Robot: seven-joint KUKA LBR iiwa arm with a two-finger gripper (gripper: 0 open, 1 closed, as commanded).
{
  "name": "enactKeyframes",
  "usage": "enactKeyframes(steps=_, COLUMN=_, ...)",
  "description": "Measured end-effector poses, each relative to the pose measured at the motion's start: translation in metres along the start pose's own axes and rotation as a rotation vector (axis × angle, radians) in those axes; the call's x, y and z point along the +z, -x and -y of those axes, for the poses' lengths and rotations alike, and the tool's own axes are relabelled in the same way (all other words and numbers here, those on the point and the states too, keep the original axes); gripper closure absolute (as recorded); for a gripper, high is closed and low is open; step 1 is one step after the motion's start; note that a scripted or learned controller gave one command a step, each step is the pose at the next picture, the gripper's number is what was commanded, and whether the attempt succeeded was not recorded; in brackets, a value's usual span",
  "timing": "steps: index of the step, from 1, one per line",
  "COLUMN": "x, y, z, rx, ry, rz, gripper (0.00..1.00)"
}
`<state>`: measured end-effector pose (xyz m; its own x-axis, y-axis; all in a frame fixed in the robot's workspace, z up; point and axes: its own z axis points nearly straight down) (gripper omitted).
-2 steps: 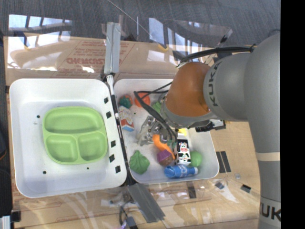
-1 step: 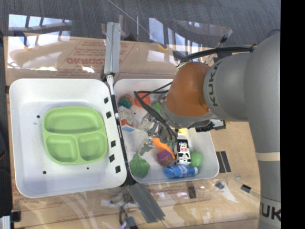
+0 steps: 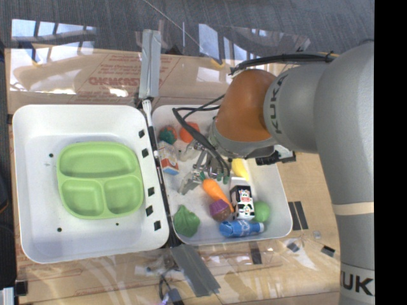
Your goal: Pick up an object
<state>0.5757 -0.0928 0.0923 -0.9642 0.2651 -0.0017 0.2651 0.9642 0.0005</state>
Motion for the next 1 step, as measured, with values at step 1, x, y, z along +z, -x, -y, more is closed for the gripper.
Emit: enactKeyframes(steps=1, x=-0.0101, y=0.0005, z=-0.0010, rx=-0.006, ry=0.000, rz=0.002, gripper=1.00)
